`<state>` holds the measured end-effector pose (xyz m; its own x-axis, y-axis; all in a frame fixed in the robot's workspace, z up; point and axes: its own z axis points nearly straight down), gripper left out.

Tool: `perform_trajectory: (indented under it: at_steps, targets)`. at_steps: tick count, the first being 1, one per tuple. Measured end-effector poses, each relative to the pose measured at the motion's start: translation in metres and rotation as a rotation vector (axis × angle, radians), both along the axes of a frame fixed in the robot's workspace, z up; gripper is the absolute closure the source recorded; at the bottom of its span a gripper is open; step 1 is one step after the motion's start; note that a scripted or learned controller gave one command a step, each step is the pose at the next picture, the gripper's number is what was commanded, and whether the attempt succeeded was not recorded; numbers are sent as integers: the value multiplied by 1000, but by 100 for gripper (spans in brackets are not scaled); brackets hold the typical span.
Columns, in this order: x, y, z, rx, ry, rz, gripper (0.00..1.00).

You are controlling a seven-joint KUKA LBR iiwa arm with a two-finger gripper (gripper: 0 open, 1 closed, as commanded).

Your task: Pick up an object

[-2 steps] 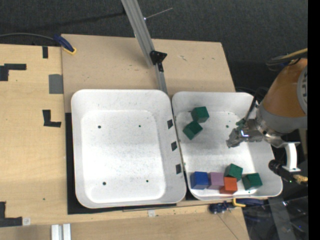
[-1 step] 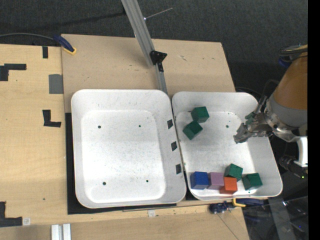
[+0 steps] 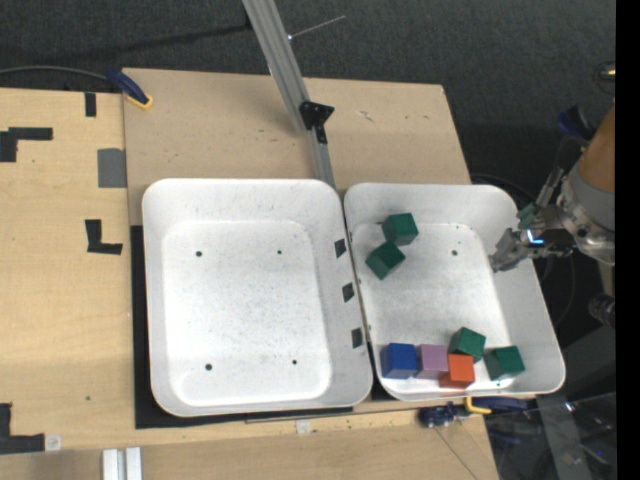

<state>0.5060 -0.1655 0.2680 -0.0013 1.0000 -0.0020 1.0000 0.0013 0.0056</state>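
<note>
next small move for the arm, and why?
Probably slide the pincer left into the right white bin, toward the two upper green cubes. It sits at that bin's right rim with nothing visibly between its fingers, and that pair lies nearest.

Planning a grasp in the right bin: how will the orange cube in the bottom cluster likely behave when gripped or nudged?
The orange cube looks rigid with flat faces, so it should slide, not roll. It touches the purple cube and a green cube, so a nudge probably shifts them too. Its small size suggests it is light.

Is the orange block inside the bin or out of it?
Inside. The orange block sits on the right bin's floor near its front rim, touching the purple block.
</note>
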Motion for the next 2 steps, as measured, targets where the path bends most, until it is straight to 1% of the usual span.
perform_trajectory:
  at_steps: [1, 2]
  targets:
    - [-1, 54, 3, 4, 6, 5, 100]
    - [-2, 116, -5, 3, 7, 6, 100]
